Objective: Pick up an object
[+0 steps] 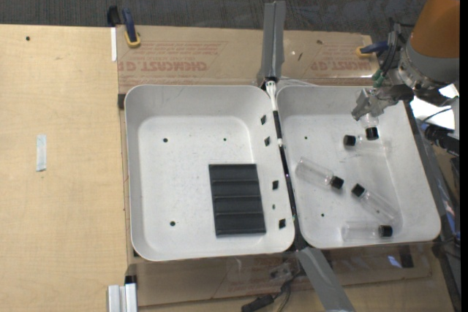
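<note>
The right bin (322, 106) holds clear vials with black caps: one (319, 175) near its middle, one (373, 201) to the lower right, one (365, 231) by the front wall. Two small black pieces (350, 141) (371, 133) lie near the back right. My gripper (368, 104) hangs over the back right of this bin, just above and beyond those black pieces. I see nothing held in it. The grey arm with its orange band (436, 33) comes in from the upper right.
A black ribbed block (237, 199) lies in the left bin (146, 157), toward its front right. A grey divider post (273, 40) stands between the bins at the back. Blue clamps (129, 25) (373, 50) sit on the cardboard behind the bins.
</note>
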{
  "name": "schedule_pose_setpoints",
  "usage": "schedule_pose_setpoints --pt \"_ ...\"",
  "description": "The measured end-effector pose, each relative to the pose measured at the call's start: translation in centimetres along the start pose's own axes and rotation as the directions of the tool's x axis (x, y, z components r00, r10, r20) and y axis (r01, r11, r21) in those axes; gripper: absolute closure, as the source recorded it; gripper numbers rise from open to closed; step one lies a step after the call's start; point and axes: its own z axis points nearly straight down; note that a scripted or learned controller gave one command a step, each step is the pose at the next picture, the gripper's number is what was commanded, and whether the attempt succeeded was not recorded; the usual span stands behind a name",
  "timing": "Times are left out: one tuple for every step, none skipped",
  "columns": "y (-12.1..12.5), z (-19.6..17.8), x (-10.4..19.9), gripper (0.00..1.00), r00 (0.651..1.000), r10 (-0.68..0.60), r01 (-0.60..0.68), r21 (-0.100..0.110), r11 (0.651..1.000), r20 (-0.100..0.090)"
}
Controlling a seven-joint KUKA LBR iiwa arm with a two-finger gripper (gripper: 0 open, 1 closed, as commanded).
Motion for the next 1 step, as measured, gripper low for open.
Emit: schedule_pose_setpoints --pt "2.18 0.12 5.67 1.0 0.997 0.072 -0.072 0.001 0.997 0.0"
